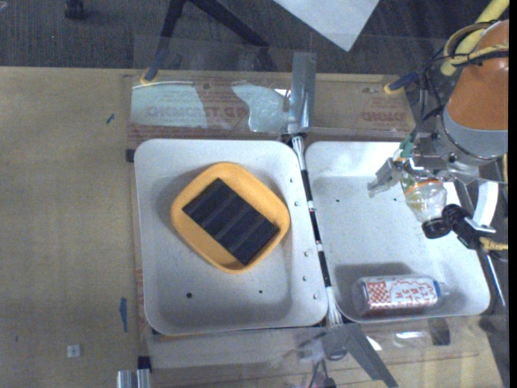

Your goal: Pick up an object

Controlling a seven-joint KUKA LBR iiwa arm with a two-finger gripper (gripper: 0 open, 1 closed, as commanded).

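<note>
The gripper hangs over the upper right part of the right bin, below the orange band of the arm, which comes in from the right edge. A small clear object with orange and green markings shows right at the gripper's tip, but the metal parts and cables crowd that spot, so it cannot be told whether the fingers are apart, together or clamped on the object, nor whether the object is lifted or lying on the bin floor. A black knob-like part sits just below and right of it.

Near the front wall of the same bin, well apart from the gripper, lies a tube with a red and white pattern, on its side with its length running left to right.

The left bin stands just beside the right one, the two rims touching along the middle. In it rests a yellow tray with a dark ribbed insert, turned at an angle to the bin walls and lying near the bin's centre.

Both bins sit on a tan bench.
</note>
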